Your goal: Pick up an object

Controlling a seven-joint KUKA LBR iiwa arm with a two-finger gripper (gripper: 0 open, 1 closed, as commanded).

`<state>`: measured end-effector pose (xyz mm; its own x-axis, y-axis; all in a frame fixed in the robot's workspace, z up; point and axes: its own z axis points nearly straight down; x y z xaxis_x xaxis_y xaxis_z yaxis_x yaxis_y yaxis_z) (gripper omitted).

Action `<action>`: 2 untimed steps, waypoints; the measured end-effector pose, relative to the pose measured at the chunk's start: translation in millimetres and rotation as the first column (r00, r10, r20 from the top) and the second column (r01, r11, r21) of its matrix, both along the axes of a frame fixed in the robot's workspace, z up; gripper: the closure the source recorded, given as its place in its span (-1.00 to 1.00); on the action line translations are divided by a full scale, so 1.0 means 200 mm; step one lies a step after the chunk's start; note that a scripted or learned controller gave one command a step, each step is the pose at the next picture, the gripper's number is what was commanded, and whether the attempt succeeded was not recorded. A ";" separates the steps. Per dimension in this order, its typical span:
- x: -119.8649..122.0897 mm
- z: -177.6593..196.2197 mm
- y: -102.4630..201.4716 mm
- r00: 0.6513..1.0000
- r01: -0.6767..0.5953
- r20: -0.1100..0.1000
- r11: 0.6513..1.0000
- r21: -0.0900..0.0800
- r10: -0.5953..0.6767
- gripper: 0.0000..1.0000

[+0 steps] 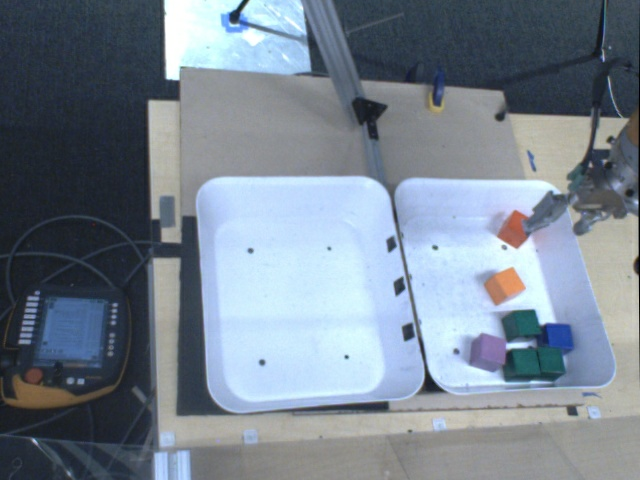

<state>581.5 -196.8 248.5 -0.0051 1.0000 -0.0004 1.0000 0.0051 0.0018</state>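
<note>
The right bin (440, 208) holds several small blocks. A red-orange block (513, 228) lies near its far right side, with an orange block (504, 285) just in front of it. A purple block (488, 351), a blue block (556, 337) and green blocks (519, 324) cluster at the near right corner. My gripper (565, 215) hangs over the bin's right rim, open, with nothing between its fingers. Its left finger (546, 212) sits just right of the red-orange block, close to it.
The left bin (210, 268) stands beside the right one. A slanted metal pole (335, 43) crosses the bench behind the bins. A teach pendant (68, 343) with cables lies on the floor at left.
</note>
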 end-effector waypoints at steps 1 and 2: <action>0.00 0.00 0.00 1.000 0.000 0.000 1.000 0.000 0.000 -1.00; 0.00 -0.28 0.05 1.000 0.000 -0.005 1.000 0.001 0.000 -1.00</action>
<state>580.9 -187.2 192.2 -0.0051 1.0000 0.0006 1.0000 0.0051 -0.0029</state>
